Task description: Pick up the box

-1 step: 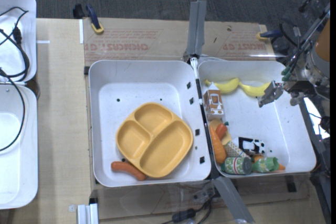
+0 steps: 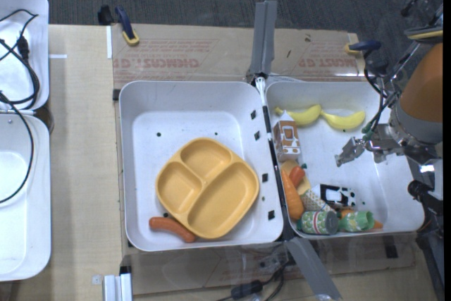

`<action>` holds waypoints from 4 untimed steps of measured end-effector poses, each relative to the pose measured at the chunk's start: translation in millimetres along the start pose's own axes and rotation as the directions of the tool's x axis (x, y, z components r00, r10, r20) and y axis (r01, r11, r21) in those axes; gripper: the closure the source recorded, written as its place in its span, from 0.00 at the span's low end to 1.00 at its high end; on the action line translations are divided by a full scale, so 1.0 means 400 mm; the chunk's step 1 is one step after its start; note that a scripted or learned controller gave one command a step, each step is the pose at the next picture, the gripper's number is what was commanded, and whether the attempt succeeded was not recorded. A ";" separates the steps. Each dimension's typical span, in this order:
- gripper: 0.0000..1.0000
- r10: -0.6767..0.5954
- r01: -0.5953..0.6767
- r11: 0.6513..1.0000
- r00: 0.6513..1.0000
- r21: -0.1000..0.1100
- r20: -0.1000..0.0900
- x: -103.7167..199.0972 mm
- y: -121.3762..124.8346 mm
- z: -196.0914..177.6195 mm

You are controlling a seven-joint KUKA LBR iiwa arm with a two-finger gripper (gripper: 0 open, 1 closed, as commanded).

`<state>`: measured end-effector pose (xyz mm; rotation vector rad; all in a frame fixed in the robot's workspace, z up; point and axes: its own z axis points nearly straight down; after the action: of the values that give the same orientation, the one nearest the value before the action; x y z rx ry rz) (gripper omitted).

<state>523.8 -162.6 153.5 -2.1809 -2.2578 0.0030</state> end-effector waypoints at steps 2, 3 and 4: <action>0.00 0.035 -0.035 0.999 0.999 -0.002 0.001 0.058 0.206 0.154; 0.00 -0.036 0.036 0.999 0.999 -0.004 0.002 -0.036 0.070 0.151; 0.00 0.001 -0.001 1.000 1.000 -0.001 0.001 0.115 -0.012 0.156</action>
<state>517.2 -116.9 91.2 -2.1826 -2.2577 0.0023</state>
